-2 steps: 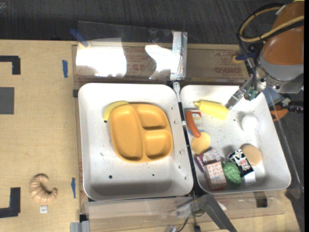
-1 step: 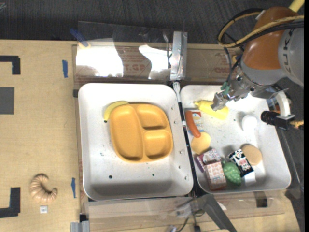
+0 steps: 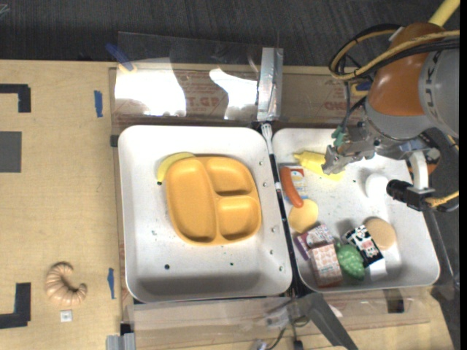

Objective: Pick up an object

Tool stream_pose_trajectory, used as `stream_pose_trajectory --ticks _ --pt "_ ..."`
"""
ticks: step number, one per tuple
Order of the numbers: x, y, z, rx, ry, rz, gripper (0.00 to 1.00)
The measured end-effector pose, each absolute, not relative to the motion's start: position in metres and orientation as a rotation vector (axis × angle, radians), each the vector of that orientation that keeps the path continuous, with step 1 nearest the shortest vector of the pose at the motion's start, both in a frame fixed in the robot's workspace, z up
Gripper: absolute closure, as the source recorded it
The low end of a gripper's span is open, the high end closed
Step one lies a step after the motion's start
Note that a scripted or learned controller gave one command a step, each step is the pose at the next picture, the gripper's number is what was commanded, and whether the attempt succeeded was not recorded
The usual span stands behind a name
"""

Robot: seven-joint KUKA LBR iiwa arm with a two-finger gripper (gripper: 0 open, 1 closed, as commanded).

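Note:
My gripper (image 3: pixel 337 159) hangs low over the back of the right bin (image 3: pixel 416 268), its tip just right of a yellow toy (image 3: pixel 310 160) that lies against the back wall. Below that toy lie a red sausage (image 3: pixel 290 186) and an orange-yellow fruit (image 3: pixel 303 214). Along the bin's front sit a pink packet (image 3: pixel 319 235), a red box (image 3: pixel 326 262), a green item (image 3: pixel 351 262), a black-and-white carton (image 3: pixel 364 242) and a tan bun (image 3: pixel 381 232). A white piece (image 3: pixel 376 186) lies right of the gripper.
The left bin (image 3: pixel 139 195) holds an orange divided tray (image 3: pixel 211 197) with a yellow banana (image 3: pixel 169 163) poking out from under its back-left corner. A toy croissant (image 3: pixel 66 284) rests on the wooden bench at the left. The arm's cables loop above the right bin.

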State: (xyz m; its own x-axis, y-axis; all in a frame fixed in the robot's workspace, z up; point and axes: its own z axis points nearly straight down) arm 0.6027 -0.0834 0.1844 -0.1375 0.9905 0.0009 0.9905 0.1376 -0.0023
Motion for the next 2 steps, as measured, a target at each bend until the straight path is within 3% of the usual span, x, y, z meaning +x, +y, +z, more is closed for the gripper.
stream_pose_trajectory --ticks 1,2 --pt "0.625 -0.096 0.113 -2.402 -2.019 0.006 1.0" --pt "0.645 -0.11 0.086 -2.282 -2.136 0.018 1.0"
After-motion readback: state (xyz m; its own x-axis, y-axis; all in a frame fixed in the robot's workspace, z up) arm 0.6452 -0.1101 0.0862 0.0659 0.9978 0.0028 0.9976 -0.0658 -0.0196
